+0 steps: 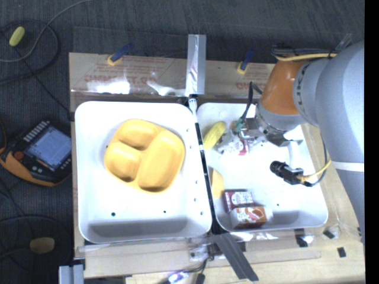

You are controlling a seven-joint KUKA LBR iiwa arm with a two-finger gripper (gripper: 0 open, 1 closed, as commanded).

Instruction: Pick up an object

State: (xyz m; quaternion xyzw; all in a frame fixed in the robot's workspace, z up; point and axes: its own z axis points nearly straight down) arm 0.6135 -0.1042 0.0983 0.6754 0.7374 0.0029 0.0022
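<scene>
Right now I'm seeing gripper point(241, 136) hanging low in right bin point(308, 176), corn cob point(214, 134) lying just beside it toward divider. Can't tell its grip state. Brown packet point(244, 209) sitting nearer front wall, well apart.

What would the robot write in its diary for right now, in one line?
arm: over right bin | hand: low beside yellow corn | left bin: big yellow thing

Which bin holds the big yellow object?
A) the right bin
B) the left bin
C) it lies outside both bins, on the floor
B: the big yellow object lies in the middle of the left bin, while the right bin holds the corn cob and the brown carton.
</scene>
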